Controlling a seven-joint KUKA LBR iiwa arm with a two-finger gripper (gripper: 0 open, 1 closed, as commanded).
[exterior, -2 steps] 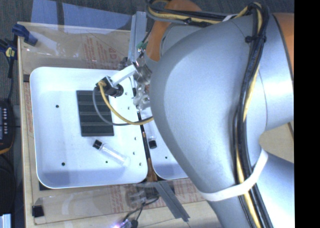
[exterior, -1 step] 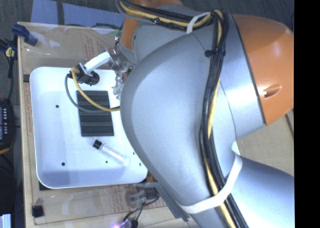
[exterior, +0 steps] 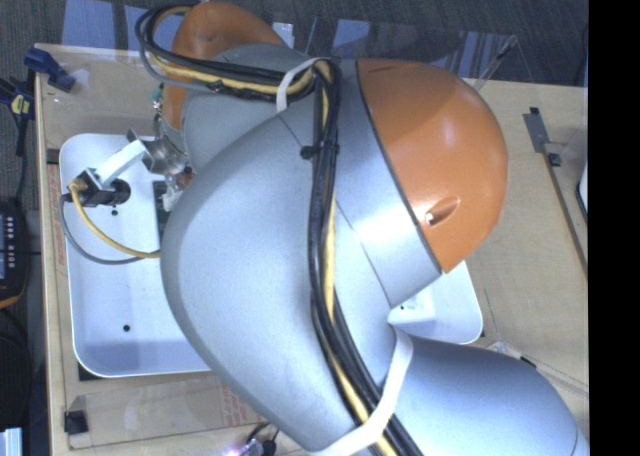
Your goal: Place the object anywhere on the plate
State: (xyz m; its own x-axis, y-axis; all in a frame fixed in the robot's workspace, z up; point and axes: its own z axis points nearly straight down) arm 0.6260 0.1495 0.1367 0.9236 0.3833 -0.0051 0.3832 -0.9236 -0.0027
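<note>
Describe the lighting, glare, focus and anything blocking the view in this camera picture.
Camera view: even, soft light, with a small bright glint on the arm's orange band; the grey arm looms close and slightly soft, hiding most of both bins; the left bin looks sharp, with faint shadow along its lower wall; magenta speck at the bottom edge.

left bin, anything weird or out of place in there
Nothing in the left bin looks spilled or damaged. What stands out is the arm itself: it looms across most of the camera view and covers much of both bins, so no plate or object can be made out. A yellow cable loops loosely over the bin floor below the wrist.
</note>
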